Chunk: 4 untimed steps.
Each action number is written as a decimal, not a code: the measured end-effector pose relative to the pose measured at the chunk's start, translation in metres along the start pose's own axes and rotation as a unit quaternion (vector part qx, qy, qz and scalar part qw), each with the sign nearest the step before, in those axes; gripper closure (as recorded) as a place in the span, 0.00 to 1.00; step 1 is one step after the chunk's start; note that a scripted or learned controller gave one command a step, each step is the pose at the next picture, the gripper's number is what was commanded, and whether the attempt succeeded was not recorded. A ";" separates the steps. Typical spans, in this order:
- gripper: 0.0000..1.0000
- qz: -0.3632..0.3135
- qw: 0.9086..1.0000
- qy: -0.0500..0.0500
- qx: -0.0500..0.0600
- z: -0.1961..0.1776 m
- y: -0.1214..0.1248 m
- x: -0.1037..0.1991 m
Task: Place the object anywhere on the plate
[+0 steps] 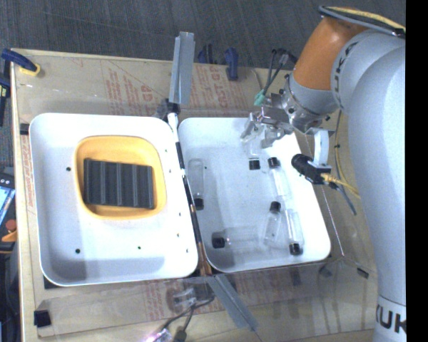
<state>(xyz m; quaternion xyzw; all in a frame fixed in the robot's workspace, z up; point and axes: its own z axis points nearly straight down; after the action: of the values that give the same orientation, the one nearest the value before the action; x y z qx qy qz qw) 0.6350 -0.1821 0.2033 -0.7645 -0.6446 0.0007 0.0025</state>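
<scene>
Over the far-right part of the worktop (93, 73), the hand (262, 135) hangs above the far edge of the right bin (310, 251). Its fingers are pale and blurred against the white bin floor; whether they are spread or clenched cannot be told, and nothing can be seen between them.

Count, bins: two shallow white bins side by side, the left bin (57, 241) and the right one.

Count, plate: one yellow plate (120, 147) in the left bin, toward its far side. A dark ribbed block (118, 184) lies on it, covering most of its middle.

Count, objects in right bin: several clear plastic tubes with black caps (275, 207). About five black caps can be made out, but the clear bodies blend into the white floor and an exact tube count is uncertain. One further clear piece (195, 168) lies near the bin's left wall, outline faint.

Grey arm (374, 155) with orange band (324, 55) enters from the right and is cut off at the frame edge; it hides the worktop's right edge. Clamps (232, 61) stand along the far edge.
</scene>
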 end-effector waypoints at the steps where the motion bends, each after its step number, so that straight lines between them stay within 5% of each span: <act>1: 1.00 -0.107 0.994 -0.001 0.000 0.007 0.010 0.069; 2: 1.00 -0.183 0.983 -0.001 0.001 0.013 -0.003 0.141; 3: 1.00 -0.311 0.951 -0.001 0.001 0.013 -0.018 0.168; 4: 1.00 -0.337 0.942 -0.002 -0.002 -0.062 -0.050 0.193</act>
<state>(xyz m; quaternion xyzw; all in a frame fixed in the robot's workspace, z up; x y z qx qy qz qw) 0.6186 0.0161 0.2657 -0.5027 -0.8645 0.0003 0.0000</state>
